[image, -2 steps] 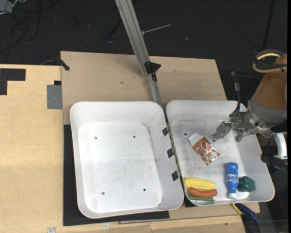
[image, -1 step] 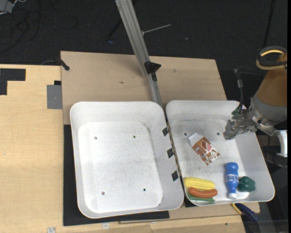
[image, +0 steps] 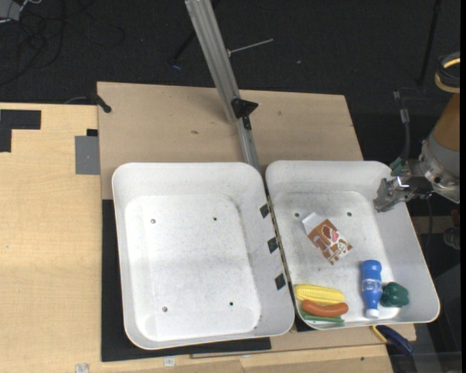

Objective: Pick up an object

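The right bin holds a small brown and white packet near its middle. Along its front edge lie a yellow corn cob, an orange-red sausage-like piece, a blue bottle and a green lump. My gripper hangs over the bin's far right rim, well behind and to the right of the packet, with nothing seen in it.
The left bin sits beside the right one, joined by black clips. A slanted aluminium rail rises behind the bins. Wooden bench top extends to the left.
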Available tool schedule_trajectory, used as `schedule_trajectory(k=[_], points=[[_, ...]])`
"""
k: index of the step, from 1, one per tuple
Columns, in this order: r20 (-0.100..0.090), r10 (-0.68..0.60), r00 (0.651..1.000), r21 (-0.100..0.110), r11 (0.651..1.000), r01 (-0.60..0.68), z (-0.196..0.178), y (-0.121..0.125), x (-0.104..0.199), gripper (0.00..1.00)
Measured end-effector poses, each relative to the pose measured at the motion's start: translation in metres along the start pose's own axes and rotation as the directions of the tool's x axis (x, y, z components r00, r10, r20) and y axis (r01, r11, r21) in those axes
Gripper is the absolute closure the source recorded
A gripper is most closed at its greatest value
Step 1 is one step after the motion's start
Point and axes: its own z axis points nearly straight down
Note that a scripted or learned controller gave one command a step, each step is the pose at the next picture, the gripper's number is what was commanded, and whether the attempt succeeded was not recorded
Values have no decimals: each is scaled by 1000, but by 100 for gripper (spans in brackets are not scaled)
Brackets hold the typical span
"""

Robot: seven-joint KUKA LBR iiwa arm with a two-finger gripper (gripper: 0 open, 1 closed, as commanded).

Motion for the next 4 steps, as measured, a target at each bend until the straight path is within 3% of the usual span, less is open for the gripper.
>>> schedule_trajectory(k=[1, 2, 4], points=[[-1, -1, 1000, 3, 1000, 1, -15, 0, -1, 100], [-4, -6, 1000, 5, 1000, 6, -21, 7, 51, 100], [-4, -6, 1000, 8, 1000, 7, -32, -2, 156, 100]])
